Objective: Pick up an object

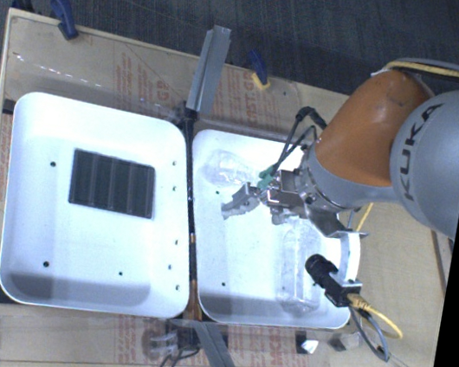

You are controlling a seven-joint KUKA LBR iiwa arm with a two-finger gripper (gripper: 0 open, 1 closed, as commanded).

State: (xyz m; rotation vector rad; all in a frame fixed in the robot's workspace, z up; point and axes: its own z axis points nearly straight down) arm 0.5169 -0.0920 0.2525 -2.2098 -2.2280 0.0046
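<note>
I see two white bins side by side on my wooden bench. The left bin [35, 188] has a dark ridged panel [113, 183] lying flat in its middle. The right bin [227, 296] has clear plastic things in it, and they are hard to see against the white. One crumpled clear plastic piece [225, 169] sits near the top left corner of that bin. A clear plastic bottle [297, 274] lies along the right side of the bin, part of it under the arm. My arm [394, 146] reaches in from the right, with its orange band up high. The gripper [241, 202] hangs over the middle of the right bin, pointing left, just below the crumpled piece. I cannot tell how far apart its jaws are, and I see nothing held between them. Blue clamps [64, 15] grip the back edge of the bench.
</note>
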